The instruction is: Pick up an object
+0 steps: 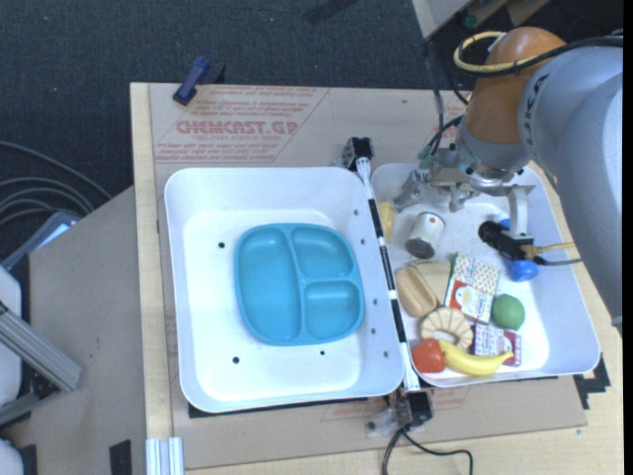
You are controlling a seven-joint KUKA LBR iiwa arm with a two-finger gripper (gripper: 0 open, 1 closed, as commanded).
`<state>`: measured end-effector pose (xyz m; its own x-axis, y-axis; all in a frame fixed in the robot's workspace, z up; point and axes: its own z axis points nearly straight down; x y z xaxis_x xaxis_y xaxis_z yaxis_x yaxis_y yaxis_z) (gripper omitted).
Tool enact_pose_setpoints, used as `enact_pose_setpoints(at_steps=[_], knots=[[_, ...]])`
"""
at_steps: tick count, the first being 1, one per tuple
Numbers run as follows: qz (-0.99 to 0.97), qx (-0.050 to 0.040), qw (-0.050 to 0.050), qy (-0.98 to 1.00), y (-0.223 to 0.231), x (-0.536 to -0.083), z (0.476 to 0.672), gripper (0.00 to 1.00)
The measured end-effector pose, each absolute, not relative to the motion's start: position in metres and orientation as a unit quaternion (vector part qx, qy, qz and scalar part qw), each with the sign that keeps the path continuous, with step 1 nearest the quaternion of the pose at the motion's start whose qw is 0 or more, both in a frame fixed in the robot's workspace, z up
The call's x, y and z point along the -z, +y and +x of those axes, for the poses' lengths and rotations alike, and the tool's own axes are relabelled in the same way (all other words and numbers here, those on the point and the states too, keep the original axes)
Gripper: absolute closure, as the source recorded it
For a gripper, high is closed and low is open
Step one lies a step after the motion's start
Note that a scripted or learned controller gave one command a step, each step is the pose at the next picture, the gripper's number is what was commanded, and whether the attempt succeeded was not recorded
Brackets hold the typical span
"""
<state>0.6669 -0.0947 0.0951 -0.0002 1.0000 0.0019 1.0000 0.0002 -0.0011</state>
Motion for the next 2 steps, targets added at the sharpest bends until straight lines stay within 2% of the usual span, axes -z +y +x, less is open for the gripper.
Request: enact_pose_setpoints(at_steps=[1, 2], knots=[[-0.707, -0.0007, 0.001, -0.707, -0.094, -0.085, 0.666, 0.00], [-0.707, 0.0001, 0.001, -0.707, -0.094, -0.095, 0.667, 1.00]])
